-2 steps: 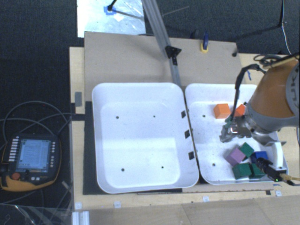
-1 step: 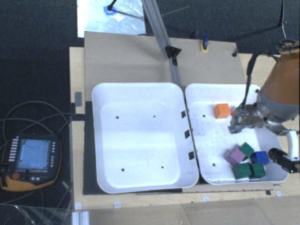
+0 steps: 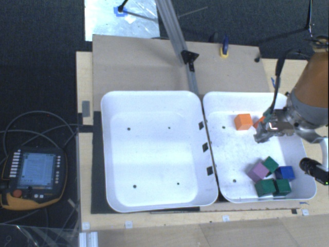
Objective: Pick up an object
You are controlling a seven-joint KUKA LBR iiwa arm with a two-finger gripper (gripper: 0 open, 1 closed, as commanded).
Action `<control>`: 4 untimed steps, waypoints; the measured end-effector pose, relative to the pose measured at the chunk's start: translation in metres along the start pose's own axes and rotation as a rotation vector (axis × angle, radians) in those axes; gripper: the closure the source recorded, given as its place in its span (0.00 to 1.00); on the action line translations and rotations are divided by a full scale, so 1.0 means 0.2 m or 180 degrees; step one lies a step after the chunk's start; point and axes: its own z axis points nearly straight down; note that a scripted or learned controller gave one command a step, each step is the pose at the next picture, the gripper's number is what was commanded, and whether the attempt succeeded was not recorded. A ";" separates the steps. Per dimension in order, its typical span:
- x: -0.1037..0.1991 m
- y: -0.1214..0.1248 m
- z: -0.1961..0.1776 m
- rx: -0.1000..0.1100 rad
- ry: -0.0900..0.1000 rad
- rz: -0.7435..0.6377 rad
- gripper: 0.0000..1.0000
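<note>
In the right bin [image 3: 226,187], an orange cube [image 3: 243,121] lies near the back. My gripper [image 3: 266,131] hangs low just to the right of it, reaching in from the right on the grey arm with its orange band [image 3: 314,84]. A small orange-red patch shows at the gripper's left edge; I cannot tell what it is. Near the bin's front right corner several blocks sit close together: a purple one [image 3: 258,171], a green one [image 3: 271,163], a blue one [image 3: 284,173] and two dark green ones [image 3: 264,188].
The left bin [image 3: 110,138] stands beside the right one, with black clips along the shared rim [image 3: 205,147]. A slanted metal pole [image 3: 175,27] rises behind the bins. A control pendant [image 3: 33,176] with cables lies off the bench at the left.
</note>
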 end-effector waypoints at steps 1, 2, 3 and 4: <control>0.20 0.14 0.08 0.0009 0.0004 -0.0015 1.00; 0.40 0.29 0.06 0.0001 0.0006 -0.0017 1.00; 0.58 0.46 0.10 0.0005 0.0005 -0.0015 1.00; 0.87 0.58 0.12 0.0006 0.0010 -0.0019 1.00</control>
